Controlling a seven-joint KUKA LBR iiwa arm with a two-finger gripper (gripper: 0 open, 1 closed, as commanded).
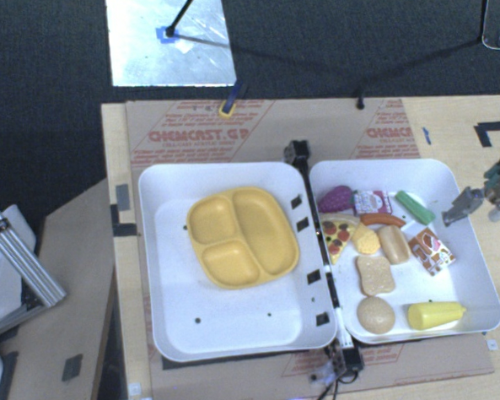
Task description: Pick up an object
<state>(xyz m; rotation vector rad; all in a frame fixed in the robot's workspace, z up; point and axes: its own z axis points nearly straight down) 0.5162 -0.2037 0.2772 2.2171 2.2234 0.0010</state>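
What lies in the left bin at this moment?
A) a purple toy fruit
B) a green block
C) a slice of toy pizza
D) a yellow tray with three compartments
D: the yellow tray with three compartments sits in the left bin; the toy foods lie in the right bin.
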